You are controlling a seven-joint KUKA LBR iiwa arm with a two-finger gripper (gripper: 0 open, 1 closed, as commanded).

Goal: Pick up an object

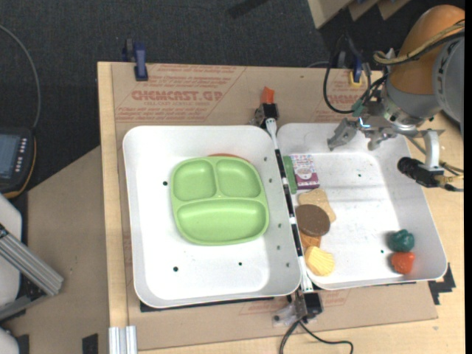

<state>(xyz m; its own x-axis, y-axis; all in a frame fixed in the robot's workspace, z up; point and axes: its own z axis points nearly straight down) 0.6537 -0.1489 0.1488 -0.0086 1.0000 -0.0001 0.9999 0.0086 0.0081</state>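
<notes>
I've got the grey two-finger gripper (359, 135) over the right white bin's (413, 220) far edge, fingers apart, empty — nothing picked yet, grasp all ahead.

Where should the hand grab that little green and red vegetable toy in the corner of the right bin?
Probably from straight above, across the narrow waist where the green top meets the red body. The bin's wall crowds its right side, so the fingers would best close from the upper and lower sides.
</notes>
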